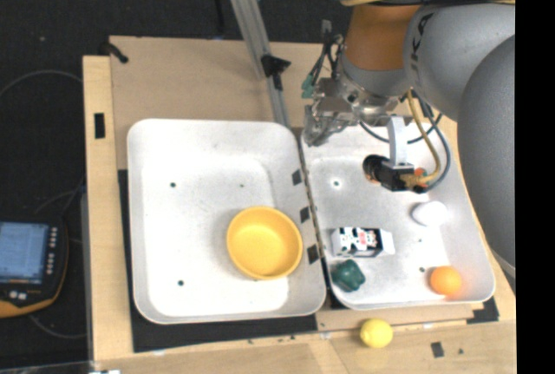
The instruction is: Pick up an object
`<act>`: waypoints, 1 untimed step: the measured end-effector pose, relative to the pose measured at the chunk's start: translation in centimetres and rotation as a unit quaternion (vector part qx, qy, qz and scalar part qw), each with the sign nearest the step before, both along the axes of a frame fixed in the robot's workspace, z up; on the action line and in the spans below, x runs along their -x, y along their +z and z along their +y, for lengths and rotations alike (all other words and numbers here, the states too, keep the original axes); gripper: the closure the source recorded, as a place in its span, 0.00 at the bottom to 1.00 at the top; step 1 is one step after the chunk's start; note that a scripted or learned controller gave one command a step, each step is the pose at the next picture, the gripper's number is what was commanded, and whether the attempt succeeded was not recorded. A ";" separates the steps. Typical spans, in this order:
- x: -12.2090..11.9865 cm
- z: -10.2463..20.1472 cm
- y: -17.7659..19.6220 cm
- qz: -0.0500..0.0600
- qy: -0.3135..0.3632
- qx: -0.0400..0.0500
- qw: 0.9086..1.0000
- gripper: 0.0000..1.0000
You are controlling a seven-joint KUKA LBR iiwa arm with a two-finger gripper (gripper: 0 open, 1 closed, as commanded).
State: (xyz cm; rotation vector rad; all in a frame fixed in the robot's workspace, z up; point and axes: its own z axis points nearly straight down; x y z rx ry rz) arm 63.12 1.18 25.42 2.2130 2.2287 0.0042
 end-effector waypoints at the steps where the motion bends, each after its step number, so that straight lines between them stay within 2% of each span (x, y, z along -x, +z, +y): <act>1: -0.1 4.9 -1.2 0.002 0.000 0.001 1.000 1.00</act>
